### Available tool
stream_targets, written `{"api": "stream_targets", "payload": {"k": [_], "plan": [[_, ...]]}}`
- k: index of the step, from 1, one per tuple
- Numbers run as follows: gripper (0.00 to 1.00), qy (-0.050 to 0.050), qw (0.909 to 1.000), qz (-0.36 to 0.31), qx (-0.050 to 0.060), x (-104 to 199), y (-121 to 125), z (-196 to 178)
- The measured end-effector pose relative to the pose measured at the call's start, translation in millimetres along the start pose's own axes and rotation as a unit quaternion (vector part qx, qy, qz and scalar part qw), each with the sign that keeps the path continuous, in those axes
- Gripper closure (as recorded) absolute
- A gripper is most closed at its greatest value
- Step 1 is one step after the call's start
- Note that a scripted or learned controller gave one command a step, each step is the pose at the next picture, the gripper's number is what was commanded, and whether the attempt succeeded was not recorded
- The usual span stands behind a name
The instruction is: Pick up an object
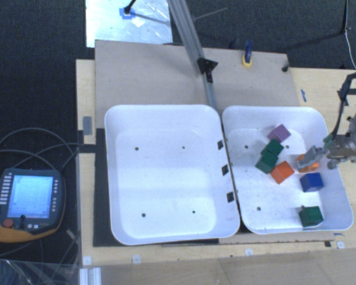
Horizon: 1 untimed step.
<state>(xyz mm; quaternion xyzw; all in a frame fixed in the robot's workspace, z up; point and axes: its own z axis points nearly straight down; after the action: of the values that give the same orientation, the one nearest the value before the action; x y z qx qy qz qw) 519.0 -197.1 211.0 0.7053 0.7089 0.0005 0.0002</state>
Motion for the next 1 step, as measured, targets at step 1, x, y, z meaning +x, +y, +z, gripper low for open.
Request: {"api": "stream_targets", "payload": {"k": [1], "plan": [[0.0, 0.0, 1.0, 0.001, 0.0, 0.0, 0.1, -0.1]]}}
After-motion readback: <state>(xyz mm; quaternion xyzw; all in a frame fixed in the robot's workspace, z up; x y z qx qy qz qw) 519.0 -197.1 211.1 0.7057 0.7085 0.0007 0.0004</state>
